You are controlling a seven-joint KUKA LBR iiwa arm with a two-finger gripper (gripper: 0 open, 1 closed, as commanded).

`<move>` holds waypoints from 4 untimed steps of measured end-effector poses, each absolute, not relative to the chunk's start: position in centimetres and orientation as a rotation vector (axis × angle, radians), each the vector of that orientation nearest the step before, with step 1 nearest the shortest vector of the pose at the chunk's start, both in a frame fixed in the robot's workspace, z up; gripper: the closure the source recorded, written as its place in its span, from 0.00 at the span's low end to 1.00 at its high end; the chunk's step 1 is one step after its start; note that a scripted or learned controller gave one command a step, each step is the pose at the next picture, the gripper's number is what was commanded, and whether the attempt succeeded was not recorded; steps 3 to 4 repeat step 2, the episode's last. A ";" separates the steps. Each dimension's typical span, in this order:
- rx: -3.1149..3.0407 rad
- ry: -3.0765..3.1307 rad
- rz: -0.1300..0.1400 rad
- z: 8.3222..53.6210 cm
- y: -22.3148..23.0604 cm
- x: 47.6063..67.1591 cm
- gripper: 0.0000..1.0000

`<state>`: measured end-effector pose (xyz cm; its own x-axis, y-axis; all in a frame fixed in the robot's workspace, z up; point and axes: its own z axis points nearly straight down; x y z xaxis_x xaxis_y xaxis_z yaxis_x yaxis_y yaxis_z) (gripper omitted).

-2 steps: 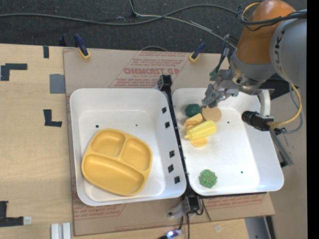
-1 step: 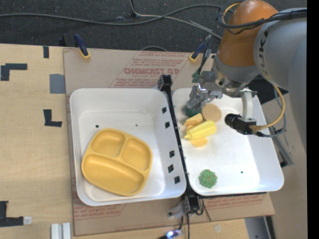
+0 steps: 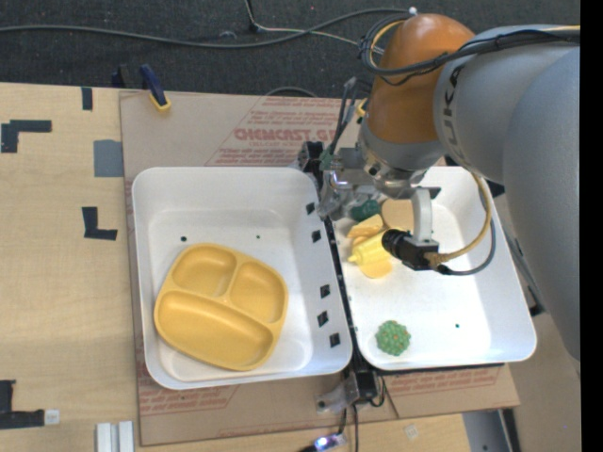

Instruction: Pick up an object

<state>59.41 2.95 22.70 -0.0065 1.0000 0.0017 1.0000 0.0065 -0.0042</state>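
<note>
So the pick looks barely started, as far as I can judge. The gripper (image 3: 363, 217) is down in the right bin (image 3: 490, 332), near its 10 o'clock corner, just above a yellow block (image 3: 371, 252) that lies against the divider between the bins. Whether it is spread or pinched on anything, I cannot tell; the wrist hides that part. Nothing looks lifted, so the grab and raise are probably both left to do. A green ball (image 3: 393, 337) sits at 6 o'clock from the block, well apart. The left bin (image 3: 151, 205) holds a yellow divided plate (image 3: 221, 304). The wall right beside the block could crowd the approach, I reckon.
</note>
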 end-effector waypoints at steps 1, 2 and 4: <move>-2.214 -2.227 0.001 23.2 8.7 59.3 1.00; -2.218 -2.224 0.003 23.2 8.4 59.3 0.00; -2.218 -2.224 0.003 23.2 8.4 59.3 0.00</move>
